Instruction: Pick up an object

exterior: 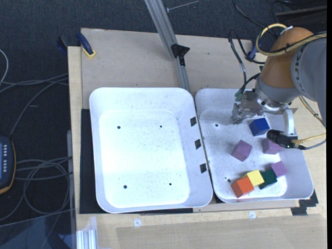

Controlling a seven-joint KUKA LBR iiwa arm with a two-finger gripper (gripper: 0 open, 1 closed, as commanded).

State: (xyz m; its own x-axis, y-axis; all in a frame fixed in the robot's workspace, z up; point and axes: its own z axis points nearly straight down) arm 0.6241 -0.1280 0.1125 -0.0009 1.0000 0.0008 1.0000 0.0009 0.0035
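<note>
A blue block is seen lying in the right bin, in its upper half, tilted so that one corner points toward the lower edge. It is a small cube with a lighter top face and darker sides. Just to its left the gripper is placed low over the bin floor, beside the block and not around it; whether the pincer is spread or pressed together cannot be told, since it is blurred and partly covered by the wrist. The arm with its orange band is seen above and to the right of the block. Below the block, three purple blocks are scattered: one toward the bin's middle, one just beside a black cable fitting, and one nearer the lower right. Along the bin's lower edge an orange block, a yellow block and a green block are lined up touching. The left bin is set alongside.
</note>
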